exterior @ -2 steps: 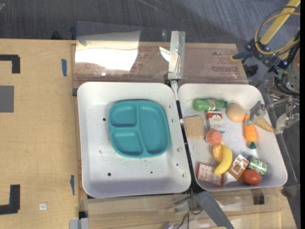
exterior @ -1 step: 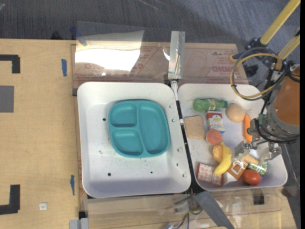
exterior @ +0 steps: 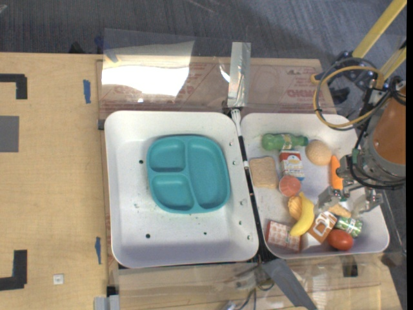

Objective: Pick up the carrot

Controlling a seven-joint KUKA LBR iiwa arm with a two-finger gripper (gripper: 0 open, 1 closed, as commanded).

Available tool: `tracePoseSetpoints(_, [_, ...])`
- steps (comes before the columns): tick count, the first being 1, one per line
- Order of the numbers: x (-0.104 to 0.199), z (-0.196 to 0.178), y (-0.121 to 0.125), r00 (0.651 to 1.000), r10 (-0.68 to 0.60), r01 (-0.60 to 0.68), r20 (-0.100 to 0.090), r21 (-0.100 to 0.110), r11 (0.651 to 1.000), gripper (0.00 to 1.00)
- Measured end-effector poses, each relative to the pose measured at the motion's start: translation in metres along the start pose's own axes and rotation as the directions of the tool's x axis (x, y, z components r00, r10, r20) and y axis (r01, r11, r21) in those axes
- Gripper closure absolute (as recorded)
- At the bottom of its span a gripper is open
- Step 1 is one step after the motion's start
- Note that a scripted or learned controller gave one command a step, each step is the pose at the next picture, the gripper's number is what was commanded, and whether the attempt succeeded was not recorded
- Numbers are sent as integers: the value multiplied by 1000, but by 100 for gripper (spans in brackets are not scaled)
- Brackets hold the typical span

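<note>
We see only part of the carrot (exterior: pixel 335 172): an orange strip near the right bin's (exterior: pixel 377 245) far-right side, its lower end hidden behind the gripper (exterior: pixel 343 196). The gripper itself is a tangle of grey metal over the toys, and we cannot tell whether it is parted, pressed together, or gripping anything. Much of the arm (exterior: pixel 389 141) is cut off by the frame's right edge, so we make out just the orange band and the grey wrist beneath it.

We count two white bins. The left bin (exterior: pixel 122 173) holds one teal divided plate (exterior: pixel 189 173). In the right bin we count one green bottle (exterior: pixel 284 141), one beige ball (exterior: pixel 318 152), one slice of bread (exterior: pixel 262 172), one small red and white carton (exterior: pixel 292 163), one banana (exterior: pixel 303 219) and one tomato (exterior: pixel 341 240); several boxes near the front blur together.

The arm reaches in from the right, wrist tipped down, with the gripper low over the right bin, just below the carrot.
</note>
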State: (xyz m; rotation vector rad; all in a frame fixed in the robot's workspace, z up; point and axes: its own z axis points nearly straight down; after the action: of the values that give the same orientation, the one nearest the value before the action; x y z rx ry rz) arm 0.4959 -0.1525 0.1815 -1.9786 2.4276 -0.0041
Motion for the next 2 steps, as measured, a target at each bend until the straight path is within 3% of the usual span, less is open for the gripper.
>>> tracePoseSetpoints(1, [-3, -11, -2, 1000, 0, 0, 3, 8, 1000, 100])
tracePoseSetpoints(2, [-3, -10, -2, 1000, 0, 0, 3, 6, 1000, 0])
